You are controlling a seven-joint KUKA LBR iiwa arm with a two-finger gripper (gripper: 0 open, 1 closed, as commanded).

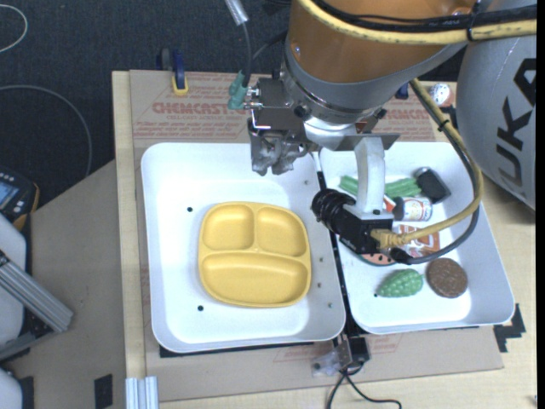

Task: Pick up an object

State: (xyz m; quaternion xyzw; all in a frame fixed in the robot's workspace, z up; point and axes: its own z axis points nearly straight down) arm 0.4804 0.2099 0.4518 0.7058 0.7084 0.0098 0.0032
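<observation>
The gripper (275, 156) is seen over the top edge of the left bin (162, 254), and whether it is gripping or let go cannot be told. Things to pick up are crowded in the right bin (485, 301): a green bumpy toy (400, 283), a brown disc (446, 277). A slip could be caused by the crowding. "CHEMCAST" can be read on the board (189, 106).
</observation>
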